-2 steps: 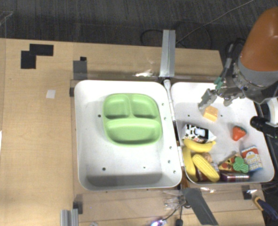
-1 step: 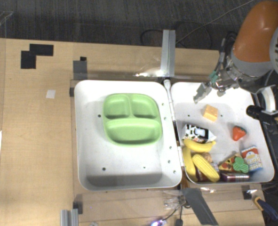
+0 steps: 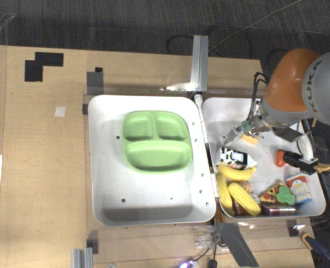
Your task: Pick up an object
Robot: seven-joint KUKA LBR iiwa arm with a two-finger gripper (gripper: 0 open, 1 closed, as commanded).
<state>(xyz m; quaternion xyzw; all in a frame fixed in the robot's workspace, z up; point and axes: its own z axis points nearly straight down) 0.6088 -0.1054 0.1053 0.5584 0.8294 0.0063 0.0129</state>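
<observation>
My gripper [image 3: 244,132] hangs low over the upper middle of the right bin [image 3: 221,111], at the end of the grey arm with the orange band [image 3: 290,80]. A small pale yellow piece [image 3: 249,140] lies right under the gripper's tip; whether they touch is unclear. Below it are a black-and-white object [image 3: 233,158], a banana [image 3: 235,173] and a corn cob [image 3: 244,199]. An orange item [image 3: 280,159], a small printed box [image 3: 300,187] and a green toy [image 3: 285,195] lie in the bin's right part.
The left bin [image 3: 106,205] holds a green divided plate [image 3: 155,139]. A metal post [image 3: 200,63] stands behind the wall between the bins. Cables run along the right bin's right rim [image 3: 315,163].
</observation>
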